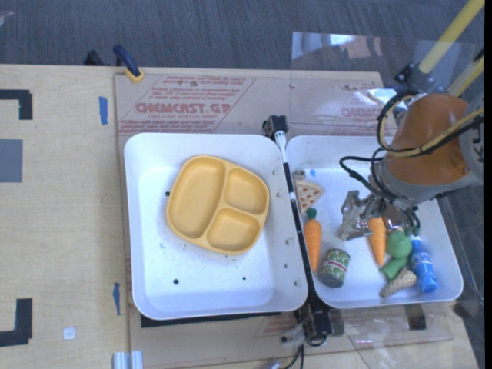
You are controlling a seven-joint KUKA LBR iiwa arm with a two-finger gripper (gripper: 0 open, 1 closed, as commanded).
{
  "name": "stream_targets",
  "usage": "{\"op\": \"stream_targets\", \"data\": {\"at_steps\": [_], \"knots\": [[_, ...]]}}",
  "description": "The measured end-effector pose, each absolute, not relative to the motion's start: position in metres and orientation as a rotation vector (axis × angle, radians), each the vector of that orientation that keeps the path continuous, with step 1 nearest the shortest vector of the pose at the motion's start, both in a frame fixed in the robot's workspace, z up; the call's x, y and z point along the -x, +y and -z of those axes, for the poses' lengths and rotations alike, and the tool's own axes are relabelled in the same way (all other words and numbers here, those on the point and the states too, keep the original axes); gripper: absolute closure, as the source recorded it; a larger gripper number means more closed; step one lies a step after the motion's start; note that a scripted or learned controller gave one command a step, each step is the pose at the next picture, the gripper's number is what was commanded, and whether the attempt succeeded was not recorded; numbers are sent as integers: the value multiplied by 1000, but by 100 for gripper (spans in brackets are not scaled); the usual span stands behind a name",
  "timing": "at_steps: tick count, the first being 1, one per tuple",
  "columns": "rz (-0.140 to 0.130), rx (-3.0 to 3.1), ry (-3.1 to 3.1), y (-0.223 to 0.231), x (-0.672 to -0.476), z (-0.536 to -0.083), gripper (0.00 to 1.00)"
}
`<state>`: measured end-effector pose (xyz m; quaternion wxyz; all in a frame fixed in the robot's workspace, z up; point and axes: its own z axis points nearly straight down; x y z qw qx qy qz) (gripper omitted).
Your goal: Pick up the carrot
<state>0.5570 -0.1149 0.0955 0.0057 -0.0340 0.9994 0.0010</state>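
Right bin [446, 283], hand [367, 220] beside a carrot [377, 239], wrist hiding its grip, cannot tell.

I see two orange carrots in the right bin [453, 283]. One carrot [313, 238] lies lengthwise near its left wall; the other carrot [377, 240] sits mid-bin, green top toward the near edge.

Two bins are set side by side on the tabletop [54, 229]. A divided plate [217, 204] lies in the left bin [146, 283]. In the right bin [442, 290], one carrot [313, 239] lies left of a can [334, 267]; a second carrot [377, 241] lies right of it, apparently beneath the gripper [361, 217].
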Motion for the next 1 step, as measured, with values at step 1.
{"op": "stream_targets", "data": {"at_steps": [1], "knots": [[0,214,3120,-92,-583,-150,100]]}}
